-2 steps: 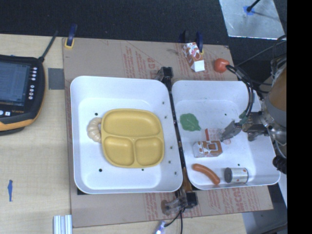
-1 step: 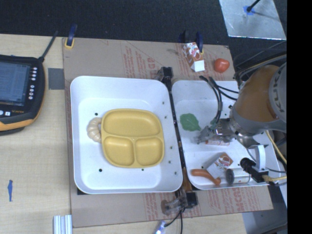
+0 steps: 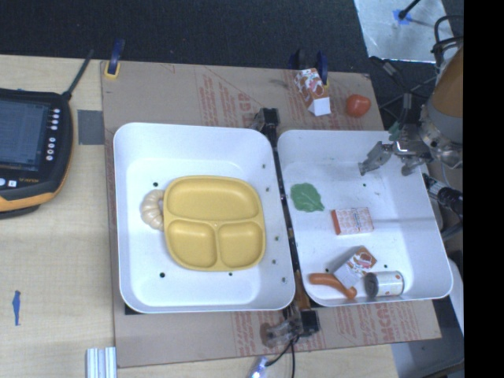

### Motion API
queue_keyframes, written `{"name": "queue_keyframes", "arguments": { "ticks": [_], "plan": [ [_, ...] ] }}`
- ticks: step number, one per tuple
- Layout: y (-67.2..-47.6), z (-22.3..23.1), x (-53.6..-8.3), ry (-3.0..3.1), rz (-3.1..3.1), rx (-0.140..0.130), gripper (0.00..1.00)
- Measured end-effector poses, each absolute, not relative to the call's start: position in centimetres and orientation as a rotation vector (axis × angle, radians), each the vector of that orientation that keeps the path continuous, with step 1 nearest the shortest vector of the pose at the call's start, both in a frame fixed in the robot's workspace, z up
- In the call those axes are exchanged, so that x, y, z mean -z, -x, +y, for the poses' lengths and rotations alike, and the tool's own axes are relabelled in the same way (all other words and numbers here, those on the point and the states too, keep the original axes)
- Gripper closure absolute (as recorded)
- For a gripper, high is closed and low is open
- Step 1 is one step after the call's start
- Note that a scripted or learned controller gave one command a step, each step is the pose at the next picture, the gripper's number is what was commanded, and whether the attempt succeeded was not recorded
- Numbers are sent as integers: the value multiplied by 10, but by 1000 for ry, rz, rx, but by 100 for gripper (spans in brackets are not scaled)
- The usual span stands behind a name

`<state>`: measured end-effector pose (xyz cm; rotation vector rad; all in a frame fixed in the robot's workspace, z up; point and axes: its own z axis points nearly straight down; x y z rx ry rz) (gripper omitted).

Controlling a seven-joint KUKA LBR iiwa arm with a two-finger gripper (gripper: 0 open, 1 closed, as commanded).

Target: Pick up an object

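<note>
With the end effector (image 3: 376, 161) seen parted and gripping nothing over the right bin (image 3: 409, 211), the small flat carton (image 3: 352, 220) lying mid-bin is judged light, fairly stiff and best pinched across its short sides.

Bench (image 3: 55, 290) with two white bins (image 3: 134, 211), tablet (image 3: 31, 148).
</note>
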<state>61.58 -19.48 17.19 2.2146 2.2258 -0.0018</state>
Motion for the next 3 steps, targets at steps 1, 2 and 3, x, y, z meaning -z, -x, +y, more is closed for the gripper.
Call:
{"name": "queue_keyframes", "arguments": {
  "ticks": [1, 2, 3],
  "plan": [
    [-583, -99, -153, -2216, 2232, 5, 0],
    [-558, -129, -96, -2213, 2227, 0, 0],
    [-559, -131, -107, -2209, 2226, 3, 100]
  ]
}}
